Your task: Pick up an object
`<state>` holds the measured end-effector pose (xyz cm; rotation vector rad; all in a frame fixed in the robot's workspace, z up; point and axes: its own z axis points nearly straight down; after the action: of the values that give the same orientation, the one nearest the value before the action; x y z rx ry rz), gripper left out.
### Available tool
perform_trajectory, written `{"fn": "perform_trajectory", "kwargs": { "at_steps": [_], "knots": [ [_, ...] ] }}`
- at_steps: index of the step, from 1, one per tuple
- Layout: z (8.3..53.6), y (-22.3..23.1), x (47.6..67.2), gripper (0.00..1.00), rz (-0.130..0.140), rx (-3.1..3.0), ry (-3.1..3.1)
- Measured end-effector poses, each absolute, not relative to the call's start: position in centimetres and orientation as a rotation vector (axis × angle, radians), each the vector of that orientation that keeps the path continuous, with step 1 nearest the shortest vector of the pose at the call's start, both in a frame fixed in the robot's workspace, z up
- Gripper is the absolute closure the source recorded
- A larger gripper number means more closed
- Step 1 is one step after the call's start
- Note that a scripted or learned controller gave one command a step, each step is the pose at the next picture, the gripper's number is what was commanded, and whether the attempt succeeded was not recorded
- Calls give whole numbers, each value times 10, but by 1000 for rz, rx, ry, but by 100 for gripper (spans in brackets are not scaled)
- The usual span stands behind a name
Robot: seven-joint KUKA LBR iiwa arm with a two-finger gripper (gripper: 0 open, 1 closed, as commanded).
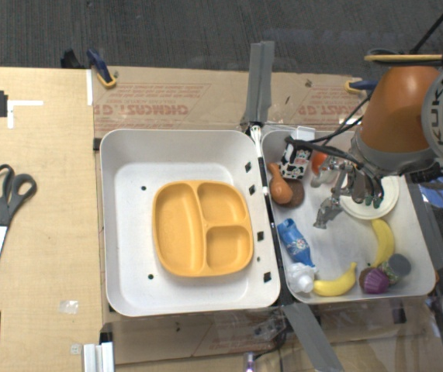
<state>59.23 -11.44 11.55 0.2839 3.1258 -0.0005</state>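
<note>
Hovering low in right shallow white bin [419, 239]: two-finger gripper [337, 200], seemingly parted, grasping nothing. Nearest target, brown pear-shaped object [282, 189], just left of gripper. Recommended: centre over it, descend squarely, close gently.

I have one fixed camera, mounted above the worktop [35, 285] and looking down at a slant — far enough off to take in both white bins (left bin [120, 231], right bin [415, 285]) side by side.

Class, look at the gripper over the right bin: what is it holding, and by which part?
Nothing: the gripper hangs over bare bin floor, with no object between it.
</note>
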Motion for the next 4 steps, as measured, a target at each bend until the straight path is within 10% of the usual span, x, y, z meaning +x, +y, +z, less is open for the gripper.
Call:
{"fn": "perform_trajectory", "kwargs": {
  "at_steps": [1, 3, 4],
  "knots": [
    [102, -204, 634, 0, 5, 397, 3113],
    [94, -92, 645, 0, 0, 870, 3015],
    [107, -93, 648, 100, -3, 864, 3007]
  ]
}}
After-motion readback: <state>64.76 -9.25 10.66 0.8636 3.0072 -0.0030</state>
